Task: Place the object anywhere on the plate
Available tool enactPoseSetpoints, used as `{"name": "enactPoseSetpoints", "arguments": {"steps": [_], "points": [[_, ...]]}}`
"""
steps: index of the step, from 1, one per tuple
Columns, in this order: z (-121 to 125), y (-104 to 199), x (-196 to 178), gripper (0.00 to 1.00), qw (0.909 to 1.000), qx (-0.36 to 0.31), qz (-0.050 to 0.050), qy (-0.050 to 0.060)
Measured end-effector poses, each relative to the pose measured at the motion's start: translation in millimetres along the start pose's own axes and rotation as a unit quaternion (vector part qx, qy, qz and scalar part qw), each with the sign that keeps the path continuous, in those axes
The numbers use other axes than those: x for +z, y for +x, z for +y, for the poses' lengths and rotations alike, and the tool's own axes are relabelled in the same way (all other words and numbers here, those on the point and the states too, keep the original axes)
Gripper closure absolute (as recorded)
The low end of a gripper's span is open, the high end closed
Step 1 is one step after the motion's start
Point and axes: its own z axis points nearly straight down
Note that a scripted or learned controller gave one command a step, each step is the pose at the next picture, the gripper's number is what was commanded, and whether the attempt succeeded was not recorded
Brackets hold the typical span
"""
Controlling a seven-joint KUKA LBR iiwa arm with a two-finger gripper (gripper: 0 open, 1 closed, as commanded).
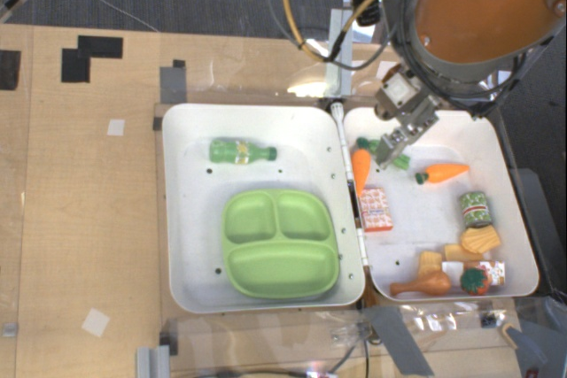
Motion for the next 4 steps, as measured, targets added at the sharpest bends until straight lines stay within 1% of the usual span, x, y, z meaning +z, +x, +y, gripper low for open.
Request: {"name": "enactPoseSetpoints", "arguments": {"steps": [1, 2, 3, 4], "points": [[18.8, -65.4, 86.9, 1.0, 0.9822, -0.188, -0.004, -0.004], [44.5, -16.5, 118.2, 1.0, 0.9513, -0.308, -0.003, -0.004], [32.9, -41.7, 154.2, 1.0, 0.9188, -0.395, -0.004, -0.004], [21.7, -70.3, 227.5, 1.0, 0.9142, -0.405, -0.007, -0.005]]}}
